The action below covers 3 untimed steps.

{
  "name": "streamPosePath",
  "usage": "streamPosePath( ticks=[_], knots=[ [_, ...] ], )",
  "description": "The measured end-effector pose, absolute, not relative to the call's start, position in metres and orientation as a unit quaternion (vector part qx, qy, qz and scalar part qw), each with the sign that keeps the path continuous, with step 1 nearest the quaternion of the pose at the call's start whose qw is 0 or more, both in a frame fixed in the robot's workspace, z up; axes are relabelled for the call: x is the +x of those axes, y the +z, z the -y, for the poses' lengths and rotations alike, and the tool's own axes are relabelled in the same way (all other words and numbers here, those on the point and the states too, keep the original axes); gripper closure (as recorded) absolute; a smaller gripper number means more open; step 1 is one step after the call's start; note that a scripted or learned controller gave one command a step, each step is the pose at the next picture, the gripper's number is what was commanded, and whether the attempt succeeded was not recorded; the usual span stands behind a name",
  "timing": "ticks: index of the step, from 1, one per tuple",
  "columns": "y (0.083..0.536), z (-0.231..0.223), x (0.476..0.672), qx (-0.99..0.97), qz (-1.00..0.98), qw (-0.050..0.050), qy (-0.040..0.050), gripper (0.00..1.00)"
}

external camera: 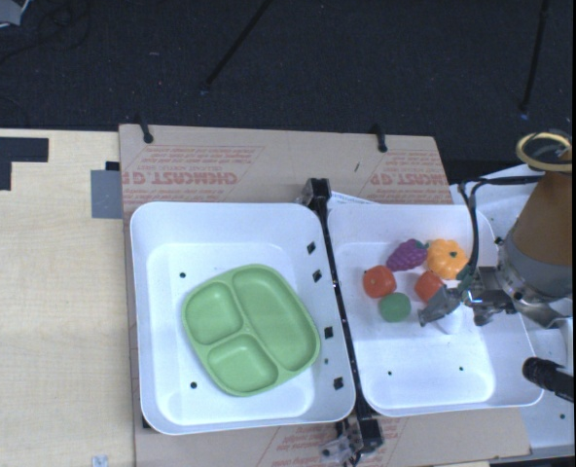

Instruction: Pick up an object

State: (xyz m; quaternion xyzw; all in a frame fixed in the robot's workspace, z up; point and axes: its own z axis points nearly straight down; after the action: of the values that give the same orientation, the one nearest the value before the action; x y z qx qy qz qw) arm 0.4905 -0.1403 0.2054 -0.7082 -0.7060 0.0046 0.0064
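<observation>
Gripper low in the right bin, beside the toy food.
From above, the gripper [450,305] sits just right of the red piece [427,285] and green ball [395,306]; I cannot tell its opening. The right bin [434,382] has bare floor nearer the front; the green divided plate [250,330] lies in the left bin [162,251].

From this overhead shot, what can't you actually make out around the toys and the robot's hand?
- Hand: in the camera view it is small, dark and blurred, so open or shut is unclear.
- Red block: its lower right side is covered by the hand; whether they touch is unclear.
- Arm: cut off by the right edge.
- Purple grapes and orange pepper: too small to see details.
- Green tray: too coarse to see crumbs or residue.
</observation>
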Motion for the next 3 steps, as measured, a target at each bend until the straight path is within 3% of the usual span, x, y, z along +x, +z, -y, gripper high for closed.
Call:
streamPosePath(
  ticks=[1,3],
  knots=[
    [0.212,0.14,0.493,-0.707,0.707,0.001,0.0006,0.0],
    [0.106,0.14,0.486,-0.707,0.707,0.004,0.0022,0.0]
  ],
)
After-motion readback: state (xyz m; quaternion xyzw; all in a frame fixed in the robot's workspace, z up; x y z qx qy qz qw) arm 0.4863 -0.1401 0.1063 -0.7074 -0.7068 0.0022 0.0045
